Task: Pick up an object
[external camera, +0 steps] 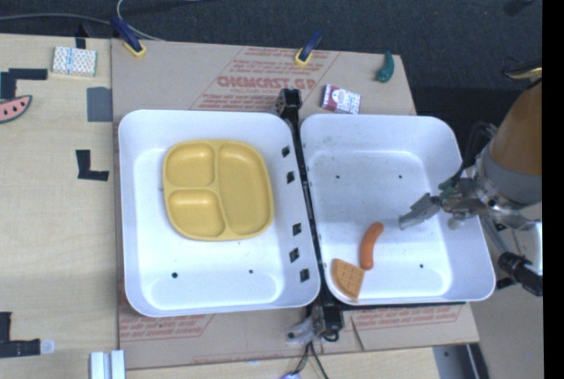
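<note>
Two shallow white bins sit side by side on a sheet of cardboard [264, 78] that lies on the table [44, 192]. The left bin [141, 271] holds a yellow divided plate [218, 189] with three compartments, lying flat toward the bin's upper half. The right bin [388, 135] holds two small things near its lower left part: an orange sausage [370, 245], lying at a slight tilt from upright in the view, and just below and left of it a waffle [347, 278], tan with a grid pattern, resting against the bin's lower left corner. The two are near each other but seem just apart.

The arm [520, 148] comes in from the right edge, and its hand [421, 213] reaches over the right side of the right bin, pointing leftward. A grey finger [418, 212] sticks out toward the sausage, with its tip to the right of and slightly above it, not touching. Nothing can be seen between the fingers, and how wide they stand cannot be told from this angle.

On the cardboard above the bins lie a small wrapped packet [339, 99], a green object [386, 66] and two yellow-and-blue clips [129, 37].
</note>
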